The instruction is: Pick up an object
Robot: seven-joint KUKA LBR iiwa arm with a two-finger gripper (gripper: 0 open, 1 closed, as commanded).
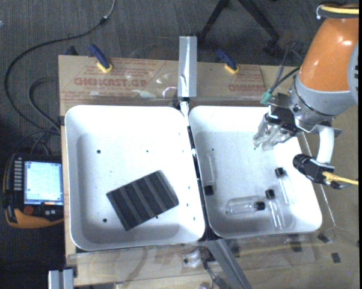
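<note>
bench (127, 80) | on it: left bin (79, 161), right bin (229, 125), side by side

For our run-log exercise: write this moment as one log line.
tool: over right bin, upper right | grasp: none seen | right bin: clear tubes near front | left bin: ridged black block

The arm (332, 59) has a rounded orange shell above a grey wrist section. A pale metallic gripper (271, 134) is mounted below the wrist. A black cylindrical fitting with a yellow cable sits beside a white bracket.
</note>
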